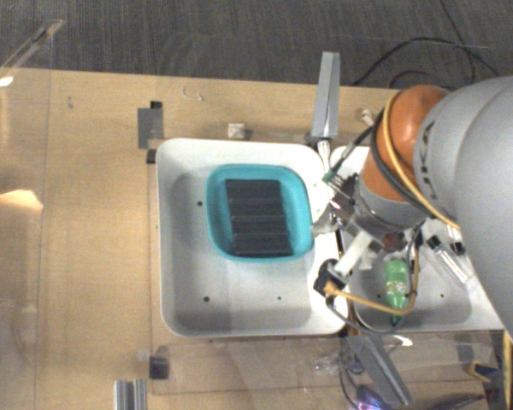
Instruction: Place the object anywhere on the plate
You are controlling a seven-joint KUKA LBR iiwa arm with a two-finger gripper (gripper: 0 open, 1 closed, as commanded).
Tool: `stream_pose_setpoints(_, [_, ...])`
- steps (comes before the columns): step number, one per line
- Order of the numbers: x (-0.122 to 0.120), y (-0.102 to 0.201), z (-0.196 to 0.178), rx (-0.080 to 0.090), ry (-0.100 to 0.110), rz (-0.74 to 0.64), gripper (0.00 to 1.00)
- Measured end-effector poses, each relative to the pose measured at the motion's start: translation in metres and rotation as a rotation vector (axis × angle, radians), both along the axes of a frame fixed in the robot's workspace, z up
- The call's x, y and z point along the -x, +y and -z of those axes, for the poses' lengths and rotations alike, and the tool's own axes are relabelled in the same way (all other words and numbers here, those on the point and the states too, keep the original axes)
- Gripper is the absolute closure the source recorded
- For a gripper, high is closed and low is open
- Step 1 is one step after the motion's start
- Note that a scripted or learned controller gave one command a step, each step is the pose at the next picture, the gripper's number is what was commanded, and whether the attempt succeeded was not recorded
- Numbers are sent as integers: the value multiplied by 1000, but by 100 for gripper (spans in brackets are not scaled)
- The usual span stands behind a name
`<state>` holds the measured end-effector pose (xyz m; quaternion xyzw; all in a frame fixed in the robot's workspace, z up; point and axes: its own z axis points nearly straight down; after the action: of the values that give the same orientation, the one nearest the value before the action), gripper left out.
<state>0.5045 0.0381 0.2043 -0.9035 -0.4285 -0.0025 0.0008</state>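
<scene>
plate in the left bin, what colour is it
The plate is teal with a dark ribbed centre, seen best in the camera view.

We see a robotics lab: a wooden bench [77, 229] with white bins [188, 314] in metal brackets [327, 96], loose cables [410, 54], grey carpet [197, 15] beyond.

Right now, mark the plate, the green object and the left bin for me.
plate [301, 196]: camera view, on its teal right rim.
green object [397, 282]: camera view, on the middle of its body, in the right bin.
left bin [181, 297]: camera view, on its bare white floor.
</scene>
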Motion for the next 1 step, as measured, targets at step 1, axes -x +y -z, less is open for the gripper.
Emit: stream_pose_setpoints(1, [17, 33, 21, 2, 4, 27, 0])
